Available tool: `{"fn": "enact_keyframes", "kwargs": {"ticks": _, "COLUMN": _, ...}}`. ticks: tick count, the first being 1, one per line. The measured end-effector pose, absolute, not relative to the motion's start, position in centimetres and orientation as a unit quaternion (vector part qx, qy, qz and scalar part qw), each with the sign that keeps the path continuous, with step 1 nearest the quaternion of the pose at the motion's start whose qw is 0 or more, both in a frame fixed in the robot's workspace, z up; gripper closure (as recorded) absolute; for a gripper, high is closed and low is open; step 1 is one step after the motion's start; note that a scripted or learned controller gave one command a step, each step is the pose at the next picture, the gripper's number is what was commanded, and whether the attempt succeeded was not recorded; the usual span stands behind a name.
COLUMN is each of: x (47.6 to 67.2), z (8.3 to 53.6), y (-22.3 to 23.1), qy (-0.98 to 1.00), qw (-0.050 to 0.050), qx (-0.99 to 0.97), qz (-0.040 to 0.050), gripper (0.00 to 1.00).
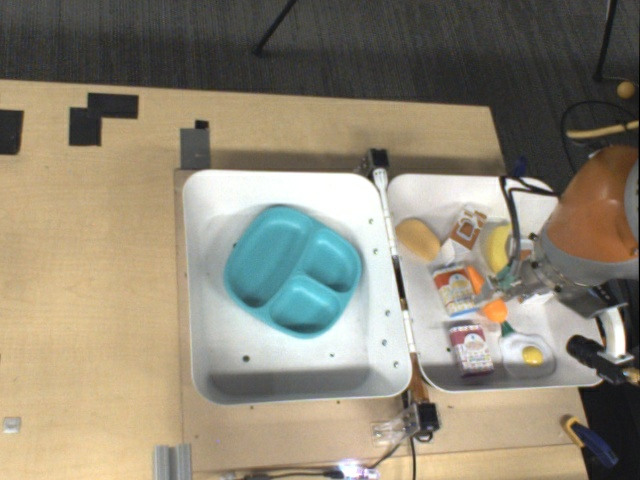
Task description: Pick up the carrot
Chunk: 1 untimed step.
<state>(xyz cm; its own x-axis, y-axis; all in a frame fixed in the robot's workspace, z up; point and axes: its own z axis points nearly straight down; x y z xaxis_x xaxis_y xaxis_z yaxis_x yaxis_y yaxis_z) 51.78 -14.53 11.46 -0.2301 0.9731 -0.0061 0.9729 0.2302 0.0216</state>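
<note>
The grey arm [592, 230] with its orange band reaches over the right bin's [430, 376] right edge. Its pincer [512, 286] sits low among the toys; whether it is clenched cannot be told. The carrot [494, 312] lies just beside it, near a small purple box [471, 350]. A teal divided plate [292, 268] fills the left bin [210, 298].

Two bins side by side on the bench [100, 298]. In the left bin [215, 368], a divided plate [292, 269], near the middle. In the right bin [430, 368]: a potato [419, 237] at far left, a banana [496, 247] right of it, the carrot [494, 311] nearer, just beside the gripper [515, 286], a carton [471, 349] and an egg [528, 353] at the near edge.
</note>
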Motion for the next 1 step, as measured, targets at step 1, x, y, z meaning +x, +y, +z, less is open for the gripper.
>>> {"fn": "enact_keyframes", "kwargs": {"ticks": 1, "x": 50.52, "z": 18.57, "y": -6.42, "qy": 0.691, "qw": 0.001, "qx": 0.723, "qz": 0.0027, "gripper": 1.00}}
